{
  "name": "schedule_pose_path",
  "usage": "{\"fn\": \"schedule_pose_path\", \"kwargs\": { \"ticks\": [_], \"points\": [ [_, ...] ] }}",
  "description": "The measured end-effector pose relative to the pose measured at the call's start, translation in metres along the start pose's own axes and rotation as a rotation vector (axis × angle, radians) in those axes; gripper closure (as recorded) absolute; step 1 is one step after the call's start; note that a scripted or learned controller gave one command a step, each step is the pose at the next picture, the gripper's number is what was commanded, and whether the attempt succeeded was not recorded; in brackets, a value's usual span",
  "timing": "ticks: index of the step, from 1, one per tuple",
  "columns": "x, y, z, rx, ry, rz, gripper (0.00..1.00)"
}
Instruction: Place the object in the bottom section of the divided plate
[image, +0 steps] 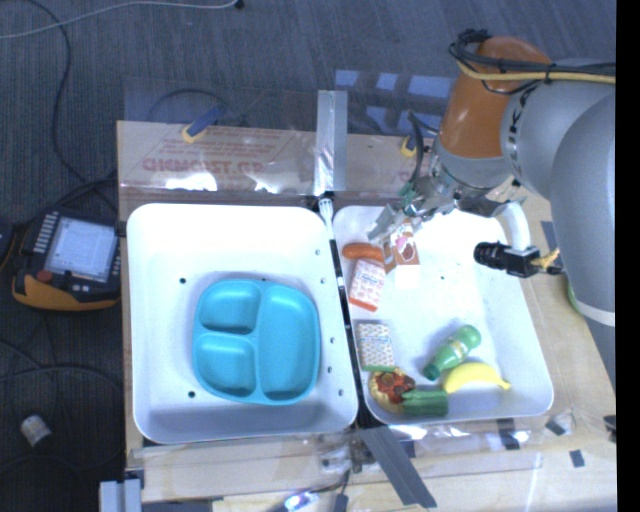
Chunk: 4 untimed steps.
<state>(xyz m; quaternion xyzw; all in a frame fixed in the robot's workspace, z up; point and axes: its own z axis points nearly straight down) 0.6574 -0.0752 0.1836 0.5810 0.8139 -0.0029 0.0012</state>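
While I watch from the overhead camera, the arm (560, 150) fills the upper right of the frame, its orange band above the wrist sitting over the far edge of the right bin (520, 330). The left bin (160, 250) takes up the centre-left, and the blue divided plate (258, 338) lies flat in its middle, with two small sections on its left side and one large section on its right.

My gripper (400, 218) hangs over the upper left part of the right bin. A small brown-and-white packet (403, 246) dangles right under its tip, and it looks pinched there, though I cannot tell how wide the fingers stand. That packet is well apart from the plate, across the wall between the bins.

Just left of it, an orange-and-white packet (366, 280) lies near the bin's left wall. Below that sits a checkered packet (375, 344). Along the bottom of the right bin I see a yellow banana (476, 377), a green bottle (453, 351) touching it from above, a dark green vegetable (424, 403), and a red-and-yellow toy food piece (389, 383) in the lower left corner.

A handheld controller (70, 258) rests on the floor at the left edge of the frame.
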Motion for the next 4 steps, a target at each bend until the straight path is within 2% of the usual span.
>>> {"fn": "schedule_pose_path", "kwargs": {
  "ticks": [1,2,3,4],
  "points": [
    [0.008,0.01,0.0,-0.001,0.0,-0.082,1.0],
    [0.083,0.04,-0.046,-0.003,0.002,-0.258,1.0],
    [0.14,-0.052,0.0,0.0,0.005,-0.25,1.0],
    [0.141,-0.052,0.0,-0.002,0.006,-0.25,0.0]
  ]
}}
